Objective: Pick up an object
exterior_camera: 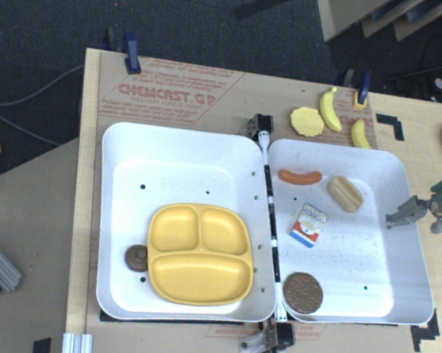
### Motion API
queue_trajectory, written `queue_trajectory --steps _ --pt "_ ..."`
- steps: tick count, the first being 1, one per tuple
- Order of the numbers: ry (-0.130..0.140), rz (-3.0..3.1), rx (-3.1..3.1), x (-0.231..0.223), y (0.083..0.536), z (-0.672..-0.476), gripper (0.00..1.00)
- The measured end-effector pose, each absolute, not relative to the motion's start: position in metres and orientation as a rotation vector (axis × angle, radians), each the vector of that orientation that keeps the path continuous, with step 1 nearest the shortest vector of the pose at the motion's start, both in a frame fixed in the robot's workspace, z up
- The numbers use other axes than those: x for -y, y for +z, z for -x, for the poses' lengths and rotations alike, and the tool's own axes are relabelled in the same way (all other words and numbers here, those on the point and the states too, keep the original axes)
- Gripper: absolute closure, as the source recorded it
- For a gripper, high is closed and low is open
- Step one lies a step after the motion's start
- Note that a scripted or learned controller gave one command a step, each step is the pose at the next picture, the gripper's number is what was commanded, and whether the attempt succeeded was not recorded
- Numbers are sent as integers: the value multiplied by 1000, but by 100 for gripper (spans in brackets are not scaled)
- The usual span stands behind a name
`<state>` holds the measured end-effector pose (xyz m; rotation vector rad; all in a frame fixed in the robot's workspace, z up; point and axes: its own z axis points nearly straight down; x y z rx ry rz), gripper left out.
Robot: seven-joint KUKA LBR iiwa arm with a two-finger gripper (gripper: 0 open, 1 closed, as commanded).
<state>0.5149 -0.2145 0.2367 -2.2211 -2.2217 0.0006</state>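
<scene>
The right bin (369,270) holds a red sausage (299,176), a tan bread roll (346,194), a small white carton with red and blue print (308,225) and a brown round patty (302,293). My gripper (418,212) hangs at the right bin's right rim, to the right of the bread roll and apart from every object. Nothing shows in its grasp. In the left bin (126,168) lie a yellow divided tray (198,253) and a small brown disc (137,258) by the tray's left side.
Two bananas (331,109) (360,134) and a flat yellow piece (307,121) lie on the bench behind the right bin. A black divider strip (269,209) runs between the bins. Blue clamps (131,53) stand on the bench's back edge.
</scene>
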Motion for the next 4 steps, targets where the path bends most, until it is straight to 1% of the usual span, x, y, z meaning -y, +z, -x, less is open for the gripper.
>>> queue_trajectory --steps 1,2,3,4 --pt "-2 2209 2229 111 127 -575 0" --pt "-5 2220 2221 106 85 -572 0" --pt "3 2217 2221 91 84 -560 0" --pt "0 2221 2220 91 95 -560 100"
